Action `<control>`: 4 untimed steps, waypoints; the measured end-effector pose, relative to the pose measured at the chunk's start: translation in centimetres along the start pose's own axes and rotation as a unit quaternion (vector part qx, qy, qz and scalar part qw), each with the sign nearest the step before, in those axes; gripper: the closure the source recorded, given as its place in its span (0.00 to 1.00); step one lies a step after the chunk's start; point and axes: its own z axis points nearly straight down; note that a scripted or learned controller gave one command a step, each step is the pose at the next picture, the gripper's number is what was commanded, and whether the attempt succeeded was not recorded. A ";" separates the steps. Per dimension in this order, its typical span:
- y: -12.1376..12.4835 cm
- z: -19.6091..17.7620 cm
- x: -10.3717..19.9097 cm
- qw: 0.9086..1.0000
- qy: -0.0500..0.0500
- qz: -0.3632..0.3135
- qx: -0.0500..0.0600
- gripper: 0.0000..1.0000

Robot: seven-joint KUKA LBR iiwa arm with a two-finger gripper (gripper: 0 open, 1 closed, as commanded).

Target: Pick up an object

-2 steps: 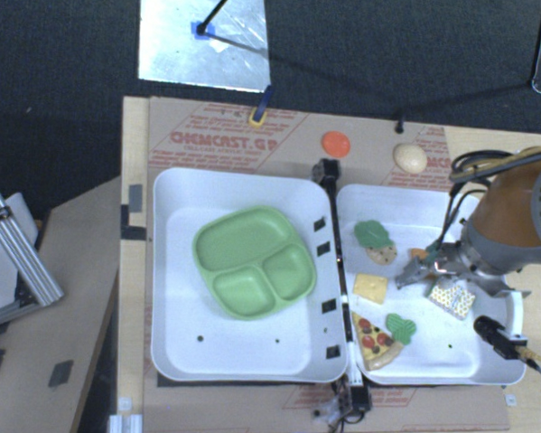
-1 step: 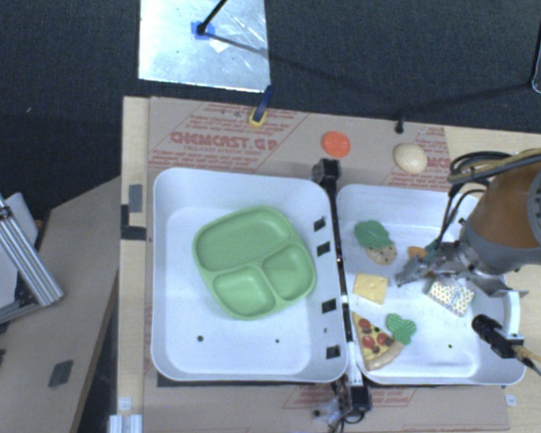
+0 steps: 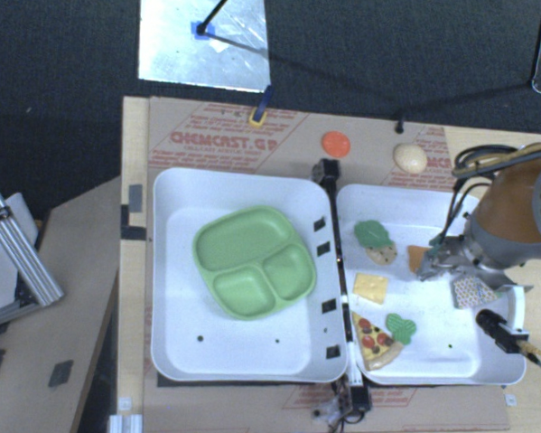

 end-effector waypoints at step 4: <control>0.5 -12.3 4.9 1.000 0.008 -0.005 0.013 1.00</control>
